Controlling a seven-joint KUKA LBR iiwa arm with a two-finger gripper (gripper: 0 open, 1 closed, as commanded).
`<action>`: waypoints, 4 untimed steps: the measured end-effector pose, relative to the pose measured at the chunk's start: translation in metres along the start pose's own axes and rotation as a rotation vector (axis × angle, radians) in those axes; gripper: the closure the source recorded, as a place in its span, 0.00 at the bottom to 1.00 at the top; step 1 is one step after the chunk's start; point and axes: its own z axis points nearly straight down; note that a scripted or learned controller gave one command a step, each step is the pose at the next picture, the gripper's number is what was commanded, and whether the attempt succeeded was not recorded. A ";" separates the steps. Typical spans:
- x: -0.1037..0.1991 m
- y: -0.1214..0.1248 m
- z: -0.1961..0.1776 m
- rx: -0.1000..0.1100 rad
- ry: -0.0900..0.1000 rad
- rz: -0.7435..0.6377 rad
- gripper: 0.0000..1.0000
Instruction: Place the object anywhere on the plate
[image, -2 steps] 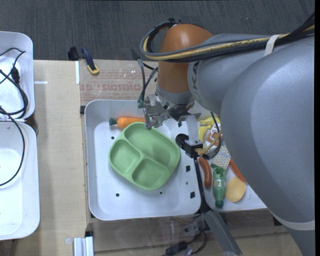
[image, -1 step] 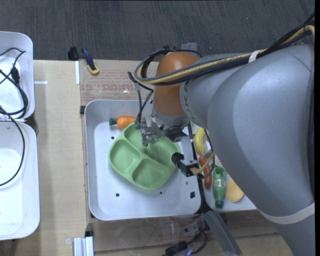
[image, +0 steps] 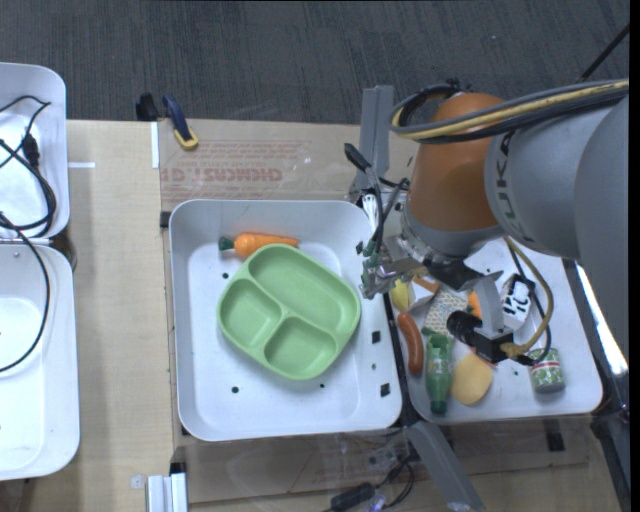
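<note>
Two white bins sit side by side before you. In the left bin (image: 190, 330), at frame centre, the green divided plate (image: 289, 311) lies tilted, with a toy carrot (image: 258, 242) just beyond its upper-left edge, off the plate. The right bin (image: 580, 375) holds a red sausage (image: 410, 343), a green bottle (image: 438, 367), a yellow lemon (image: 472, 380) and a small can (image: 547, 374). Your gripper (image: 400, 268) hangs over that bin's left edge, under the orange band; whether it is spread or closed, you cannot tell.
</note>
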 end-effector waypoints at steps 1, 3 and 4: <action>0.105 0.031 -0.028 -0.001 0.000 0.008 1.00; 0.144 0.056 0.072 0.001 0.000 0.073 0.00; 0.098 -0.017 0.093 -0.026 0.012 0.242 0.00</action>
